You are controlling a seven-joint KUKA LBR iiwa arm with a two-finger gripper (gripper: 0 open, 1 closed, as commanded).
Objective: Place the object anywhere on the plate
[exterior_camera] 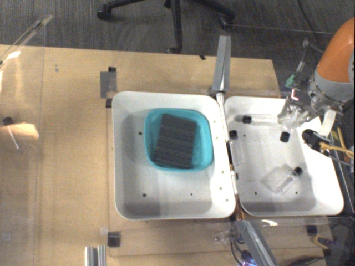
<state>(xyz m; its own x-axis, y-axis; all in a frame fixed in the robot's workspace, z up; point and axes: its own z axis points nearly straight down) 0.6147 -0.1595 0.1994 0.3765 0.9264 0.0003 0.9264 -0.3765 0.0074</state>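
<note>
Hovering tool point(292, 114) above right bin point(255, 201) — dark ridged block point(176, 142) on plate point(206, 143).

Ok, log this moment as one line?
dark ridged block: lying on teal plate | plate: left bin | hand: over right bin, away from plate

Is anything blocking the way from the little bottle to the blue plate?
The rims where the two bins meet lie between the bottle and the plate. A dark block already covers most of the plate.
</note>
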